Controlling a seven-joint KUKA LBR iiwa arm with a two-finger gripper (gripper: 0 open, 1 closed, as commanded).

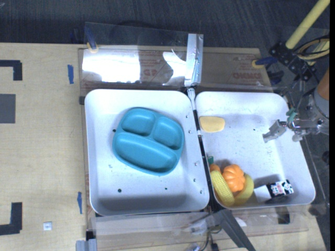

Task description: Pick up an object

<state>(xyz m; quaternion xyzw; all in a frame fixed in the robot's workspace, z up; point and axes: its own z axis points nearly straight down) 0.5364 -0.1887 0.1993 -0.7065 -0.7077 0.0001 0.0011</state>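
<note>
Gripper point(285, 128) hangs over your right bin point(246, 104), holding nothing, fingers unclear, well apart from the pumpkin point(234, 177), so nothing's lined up yet.

Pale wooden benchtop point(42, 156) with black and blue tape marks, dark grey floor point(157, 4) beyond

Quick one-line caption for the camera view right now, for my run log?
Gripper above right bin near pale yellow piece, toy pumpkin and corn; blue divided plate in left bin.

arm point(320, 106) cut off at right edge
</note>
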